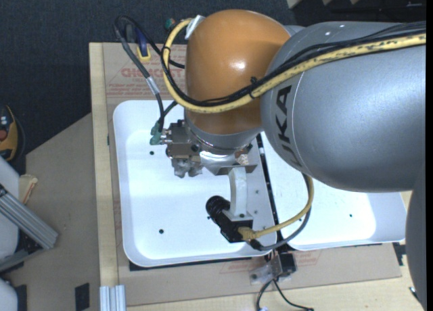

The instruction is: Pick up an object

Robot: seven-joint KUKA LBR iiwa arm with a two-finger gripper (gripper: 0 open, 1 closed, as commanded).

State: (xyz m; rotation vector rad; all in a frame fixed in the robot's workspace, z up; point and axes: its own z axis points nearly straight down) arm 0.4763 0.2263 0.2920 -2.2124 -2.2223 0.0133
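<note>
Overhead, arm [325, 86] covers left bin [145, 215] far-right side; near-left floor open; claw [181, 154] state cannot tell

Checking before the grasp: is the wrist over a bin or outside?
Over a bin: the orange wrist hangs above the left bin's white floor.

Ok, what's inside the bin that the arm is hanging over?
Bare white bin floor and two small dark specks. The arm covers the middle, so anything beneath is hidden.

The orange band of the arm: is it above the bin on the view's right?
No, the orange band hangs over the bin on the view's left.
</note>
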